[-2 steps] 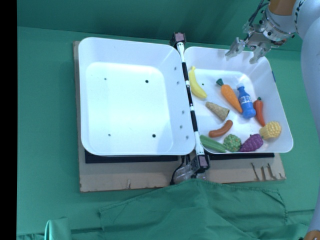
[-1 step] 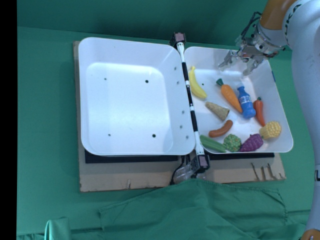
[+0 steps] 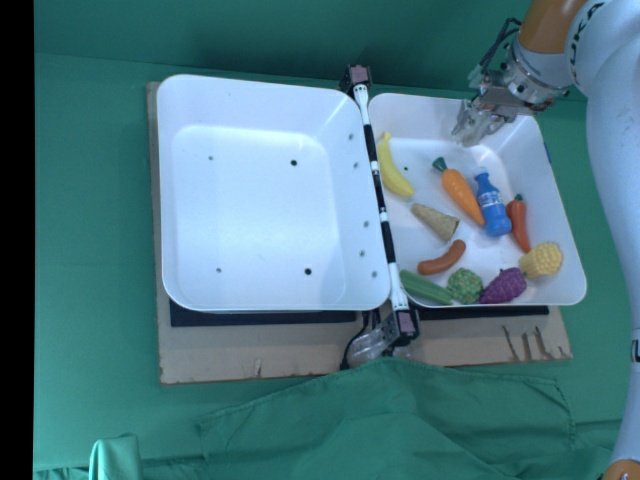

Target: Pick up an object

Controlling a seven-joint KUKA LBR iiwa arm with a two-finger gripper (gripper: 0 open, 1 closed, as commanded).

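Currently the jaws (image 3: 474,128) hang over the right bin's (image 3: 560,193) far end, holding nothing; how wide they stand, cannot tell. Carrot (image 3: 460,192) and blue bottle (image 3: 489,203) lie close together nearby. Risk: a descent between them nudges both and grips neither.

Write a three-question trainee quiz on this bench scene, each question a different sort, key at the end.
1. True or false: the gripper is over the left bin.
2. Which item lies nearest the divider between the bins? A) corn B) banana C) bottle
3. Fill in: the blue bottle lies between two orange ____, one to its left and one to its right.

Key:
1. False. It is over the far part of the right bin.
2. B.
3. Carrots.
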